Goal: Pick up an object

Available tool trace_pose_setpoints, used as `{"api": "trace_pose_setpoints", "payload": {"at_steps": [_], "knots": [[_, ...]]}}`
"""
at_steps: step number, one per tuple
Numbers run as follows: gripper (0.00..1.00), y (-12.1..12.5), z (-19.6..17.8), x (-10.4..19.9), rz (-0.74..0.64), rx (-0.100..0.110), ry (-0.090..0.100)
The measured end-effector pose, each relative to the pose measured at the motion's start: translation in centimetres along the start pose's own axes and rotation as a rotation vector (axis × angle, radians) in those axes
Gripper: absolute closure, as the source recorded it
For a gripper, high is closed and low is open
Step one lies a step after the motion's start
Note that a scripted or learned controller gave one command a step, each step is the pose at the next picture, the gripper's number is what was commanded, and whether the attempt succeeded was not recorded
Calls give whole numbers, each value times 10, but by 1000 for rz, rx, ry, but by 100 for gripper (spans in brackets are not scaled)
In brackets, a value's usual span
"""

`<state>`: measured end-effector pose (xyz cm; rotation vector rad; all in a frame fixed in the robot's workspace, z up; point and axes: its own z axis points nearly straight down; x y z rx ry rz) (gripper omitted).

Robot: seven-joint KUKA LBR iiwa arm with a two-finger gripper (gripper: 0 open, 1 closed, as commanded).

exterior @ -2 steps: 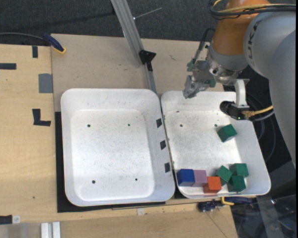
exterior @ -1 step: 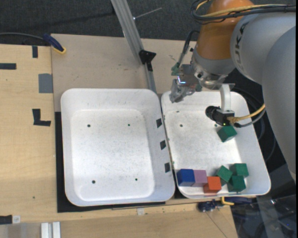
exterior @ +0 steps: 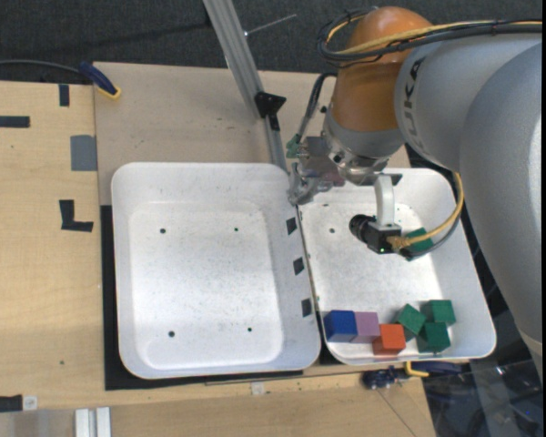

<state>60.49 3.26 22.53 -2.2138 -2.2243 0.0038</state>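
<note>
Several small blocks lie along the near edge of the right bin (exterior: 346, 276): a blue one (exterior: 341, 324), a purple one (exterior: 368, 323), an orange one (exterior: 391, 337) and three green ones (exterior: 410, 317) (exterior: 442, 311) (exterior: 434, 337). My gripper (exterior: 305, 178) hangs over the far left corner of that bin, close to the wall it shares with the left bin (exterior: 200, 262). It is well away from the blocks. The wrist and its orange band (exterior: 378, 71) hide much of it.
A slanted metal pole (exterior: 238, 51) comes down from the top to the bins' far edge, just left of the gripper. A black fitting with a green plug (exterior: 382, 235) hangs from the wrist over the right bin's middle. Black tape marks dot the bench at left.
</note>
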Motion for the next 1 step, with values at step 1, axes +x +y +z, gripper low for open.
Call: {"api": "trace_pose_setpoints", "payload": {"at_steps": [1], "knots": [[100,-38,2,40,-1,0,0]]}}
